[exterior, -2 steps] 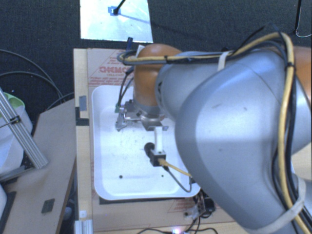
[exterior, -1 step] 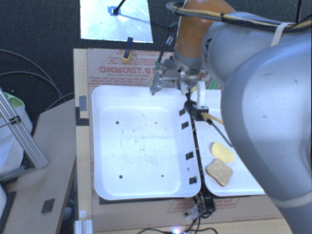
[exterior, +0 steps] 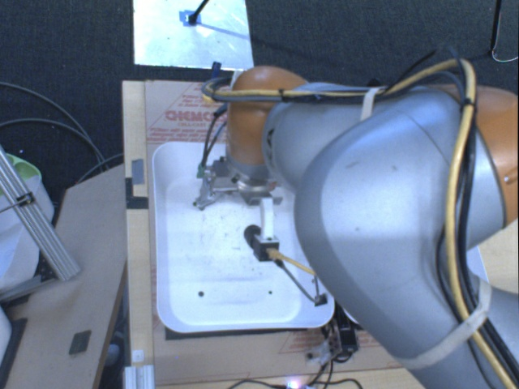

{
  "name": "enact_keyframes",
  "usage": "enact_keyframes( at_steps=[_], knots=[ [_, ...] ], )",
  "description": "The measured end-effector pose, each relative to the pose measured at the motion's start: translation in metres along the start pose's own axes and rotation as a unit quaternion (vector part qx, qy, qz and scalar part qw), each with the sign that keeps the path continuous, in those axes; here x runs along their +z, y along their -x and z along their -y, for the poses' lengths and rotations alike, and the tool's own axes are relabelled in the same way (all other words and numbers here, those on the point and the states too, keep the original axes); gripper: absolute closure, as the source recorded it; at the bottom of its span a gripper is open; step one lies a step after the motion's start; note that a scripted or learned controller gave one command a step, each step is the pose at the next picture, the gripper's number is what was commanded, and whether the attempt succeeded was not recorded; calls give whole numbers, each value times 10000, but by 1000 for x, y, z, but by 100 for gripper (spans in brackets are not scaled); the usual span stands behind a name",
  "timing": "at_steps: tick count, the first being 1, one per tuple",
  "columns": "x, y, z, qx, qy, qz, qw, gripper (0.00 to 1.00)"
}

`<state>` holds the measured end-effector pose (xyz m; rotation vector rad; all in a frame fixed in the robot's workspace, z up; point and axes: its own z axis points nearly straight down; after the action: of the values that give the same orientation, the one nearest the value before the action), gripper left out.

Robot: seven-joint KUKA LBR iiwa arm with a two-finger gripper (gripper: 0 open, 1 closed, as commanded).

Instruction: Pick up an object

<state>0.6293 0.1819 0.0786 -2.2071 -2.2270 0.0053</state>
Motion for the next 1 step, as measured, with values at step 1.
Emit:
enact_keyframes(
  at_steps=[1],
  knots=[
    [-7,39,-41,51,59,10,10000,0]
  ],
)
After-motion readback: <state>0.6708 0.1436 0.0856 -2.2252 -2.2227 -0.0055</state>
